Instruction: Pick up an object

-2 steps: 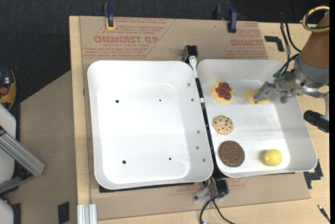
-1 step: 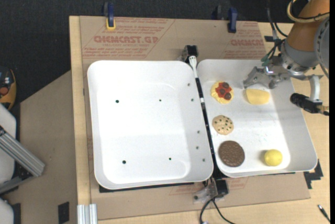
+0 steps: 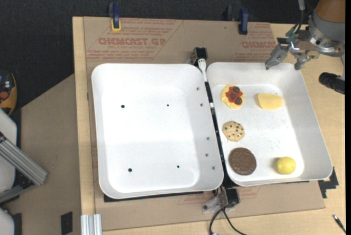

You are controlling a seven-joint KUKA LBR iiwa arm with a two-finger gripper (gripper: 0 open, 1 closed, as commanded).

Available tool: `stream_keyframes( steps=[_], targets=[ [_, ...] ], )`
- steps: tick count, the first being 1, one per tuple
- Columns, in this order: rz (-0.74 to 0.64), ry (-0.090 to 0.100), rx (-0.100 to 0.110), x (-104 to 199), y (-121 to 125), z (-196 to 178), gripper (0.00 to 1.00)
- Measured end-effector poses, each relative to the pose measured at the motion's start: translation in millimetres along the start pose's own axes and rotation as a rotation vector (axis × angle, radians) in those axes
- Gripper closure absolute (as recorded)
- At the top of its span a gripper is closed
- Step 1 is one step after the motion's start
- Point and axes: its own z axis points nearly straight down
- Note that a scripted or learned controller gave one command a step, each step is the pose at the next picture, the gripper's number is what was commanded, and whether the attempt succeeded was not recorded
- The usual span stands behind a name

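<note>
End effector (image 3: 286, 58) hangs over the far rim of the right bin (image 3: 315, 135), fingers spread wide, pinching nothing. Arm enters from the right.

All candidate objects lie in the right bin: a small tart with red and dark berries (image 3: 232, 95) near the divider, a pale yellow wedge (image 3: 270, 101) just beside it, a chocolate-chip cookie (image 3: 233, 130) below the tart, a dark brown round cookie (image 3: 242, 161) nearer the front, a yellow ball-like lemon (image 3: 286, 164) at the front right. Left bin (image 3: 104, 135) holds none of them.

Step in hand, as I judge it: choose a target and descend. The yellow wedge looks the best bet, being closest to the end effector and taller than the flat cookies, which would give the fingers little to bite. Centre above it, straddle its narrow side, lower until the fingertips are just off the bin floor, then close.

Room: open floor lies around the wedge on its right and far sides. The tart sits near its left, so keep that finger clear. The lemon lies close to the front rim and may roll. The tabletop (image 3: 329, 91) lies open to the right.
</note>
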Motion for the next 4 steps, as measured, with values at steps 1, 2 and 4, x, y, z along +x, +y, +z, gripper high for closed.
stream_keyframes(
  steps=[1,2,4],
  targets=[
    [0.006,0.004,0.016,-31,-32,41,0.00],
    [0.002,0.000,0.003,-30,-11,-8,0.00],
    [0.000,0.018,0.025,-21,-3,111,0.00]
  ],
)
